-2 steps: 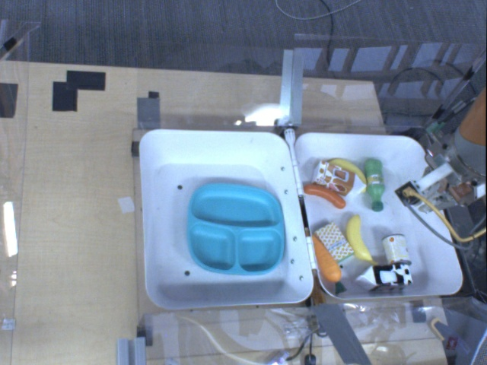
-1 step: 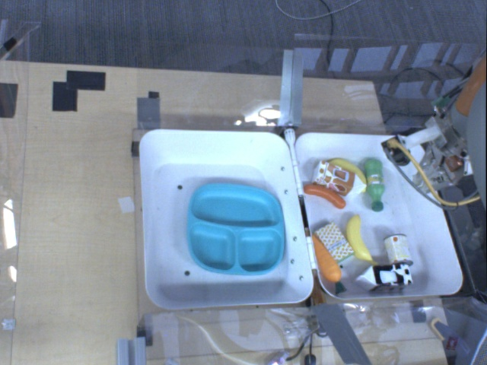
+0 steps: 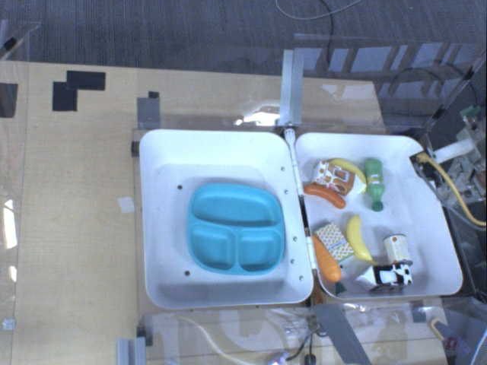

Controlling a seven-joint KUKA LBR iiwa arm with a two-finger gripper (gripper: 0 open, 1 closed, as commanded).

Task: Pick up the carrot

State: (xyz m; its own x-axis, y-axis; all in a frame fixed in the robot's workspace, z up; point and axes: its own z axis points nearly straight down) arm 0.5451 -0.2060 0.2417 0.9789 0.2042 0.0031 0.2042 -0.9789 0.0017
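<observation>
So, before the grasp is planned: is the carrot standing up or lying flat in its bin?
Lying flat. The carrot rests lengthwise on the right bin's floor, along its left wall.

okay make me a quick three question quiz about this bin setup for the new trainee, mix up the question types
1. True or false: the carrot lies in the same bin as the blue divided tray.
2. Which item lies closest to the carrot? A) green bottle B) checkered packet C) small can
3. Fill in: the carrot lies against the right bin's ____ wall, beside the divider between the bins.

Key: 1 false, it lies in the right bin and the tray is in the left bin; 2 B; 3 left.
</observation>
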